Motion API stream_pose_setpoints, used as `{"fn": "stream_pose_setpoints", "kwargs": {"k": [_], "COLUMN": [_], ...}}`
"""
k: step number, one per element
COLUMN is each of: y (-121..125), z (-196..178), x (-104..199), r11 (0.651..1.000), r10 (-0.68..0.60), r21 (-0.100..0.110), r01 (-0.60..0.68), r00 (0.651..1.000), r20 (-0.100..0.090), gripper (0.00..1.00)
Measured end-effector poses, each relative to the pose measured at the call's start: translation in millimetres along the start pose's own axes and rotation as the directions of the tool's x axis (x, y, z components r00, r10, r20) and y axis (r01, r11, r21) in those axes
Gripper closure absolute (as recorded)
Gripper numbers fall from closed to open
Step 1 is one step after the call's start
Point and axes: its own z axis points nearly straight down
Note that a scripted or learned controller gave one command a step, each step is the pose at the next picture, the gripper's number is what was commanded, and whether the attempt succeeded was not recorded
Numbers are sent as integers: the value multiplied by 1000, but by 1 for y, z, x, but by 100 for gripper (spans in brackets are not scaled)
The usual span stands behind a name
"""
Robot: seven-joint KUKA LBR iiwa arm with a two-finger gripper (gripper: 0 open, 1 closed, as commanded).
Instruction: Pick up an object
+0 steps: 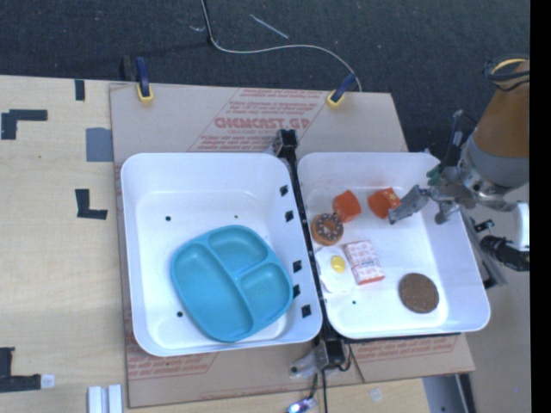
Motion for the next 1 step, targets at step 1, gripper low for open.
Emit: {"fn": "stream_pose_setpoints", "kwargs": {"k": [1], "y": [3], "z": [-8], "x": [0], "r11": [1000], "r10": [-4], "r21": [-13], "r01": [4], "r00": [1000], "r20": [3], "gripper": [0]}}
